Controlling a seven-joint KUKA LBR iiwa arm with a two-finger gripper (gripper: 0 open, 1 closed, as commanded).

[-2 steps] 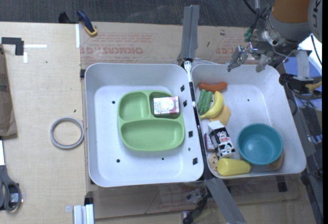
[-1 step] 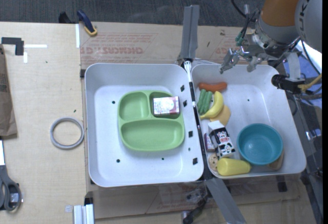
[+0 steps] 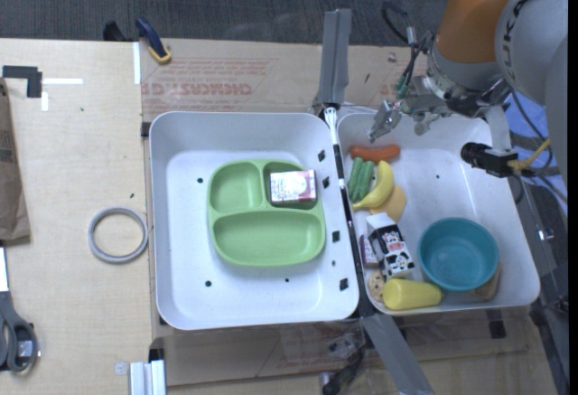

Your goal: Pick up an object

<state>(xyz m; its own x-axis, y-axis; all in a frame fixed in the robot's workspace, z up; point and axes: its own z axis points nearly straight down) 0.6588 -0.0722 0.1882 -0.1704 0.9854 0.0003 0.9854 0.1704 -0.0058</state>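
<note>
- Left bin (image 3: 172, 230): a green divided tray (image 3: 262, 244) is seated centrally; a small carton (image 3: 293, 187) is lodged in its 1 o'clock compartment.
- Right bin (image 3: 470, 176): candidate objects are crowded along the 9 o'clock wall, apparently left loose for picking.
- Blue bowl (image 3: 460, 254): set upright at 5 o'clock.
- Banana (image 3: 381, 186), green vegetable (image 3: 359, 176), red sausage (image 3: 374, 152): clustered at 10 o'clock, touching.
- Yellow lemon-like piece (image 3: 411, 295), cow-print carton (image 3: 390, 247): at 7 o'clock.
- Gripper (image 3: 390, 120): poised at the bin's 11 o'clock rim, just above the sausage; nothing is seen held; finger spread cannot be told.
</note>
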